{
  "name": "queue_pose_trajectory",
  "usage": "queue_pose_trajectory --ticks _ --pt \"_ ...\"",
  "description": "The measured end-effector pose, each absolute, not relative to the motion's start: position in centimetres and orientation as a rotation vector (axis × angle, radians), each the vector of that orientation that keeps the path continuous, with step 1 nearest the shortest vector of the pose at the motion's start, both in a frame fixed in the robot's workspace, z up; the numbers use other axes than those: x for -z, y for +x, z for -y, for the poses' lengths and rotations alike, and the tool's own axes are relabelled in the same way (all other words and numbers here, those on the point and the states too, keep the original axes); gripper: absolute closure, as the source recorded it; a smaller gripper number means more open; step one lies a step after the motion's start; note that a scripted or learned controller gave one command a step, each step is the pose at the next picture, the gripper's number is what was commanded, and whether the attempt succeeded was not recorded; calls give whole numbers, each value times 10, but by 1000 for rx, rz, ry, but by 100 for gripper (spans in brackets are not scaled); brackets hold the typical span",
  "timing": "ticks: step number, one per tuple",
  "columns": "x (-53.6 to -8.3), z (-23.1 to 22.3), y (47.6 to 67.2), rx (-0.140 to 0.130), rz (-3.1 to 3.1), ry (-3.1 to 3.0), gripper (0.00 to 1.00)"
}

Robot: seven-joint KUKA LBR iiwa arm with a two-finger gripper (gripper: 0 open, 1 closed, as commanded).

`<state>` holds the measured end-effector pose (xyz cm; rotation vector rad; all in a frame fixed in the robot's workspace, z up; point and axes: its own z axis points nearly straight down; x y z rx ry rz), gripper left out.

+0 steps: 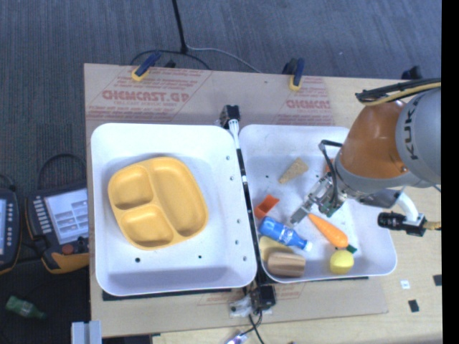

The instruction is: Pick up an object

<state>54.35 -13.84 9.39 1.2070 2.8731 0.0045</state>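
My gripper [310,205] hangs over the right bin [373,264], holding nothing; how far it is open I cannot tell. Carrot [329,230] at 4 o'clock, blue bottle [284,233] at 7. Orange block [266,206] at 9, cork wedge [292,170] at 11.

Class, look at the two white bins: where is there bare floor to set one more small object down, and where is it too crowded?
Left bin: a bare white margin rings the yellow divided plate, widest along its near edge. Right bin: bare at the far-left corner, beyond the tan block. Its near half is crowded: orange piece, blue bottle, carrot, lemon, wooden block, gripper.
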Motion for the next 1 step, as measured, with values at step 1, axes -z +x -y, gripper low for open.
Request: queue_pose_trajectory --ticks 1 --pt "-96 106 497 -1 -2944 931 0"
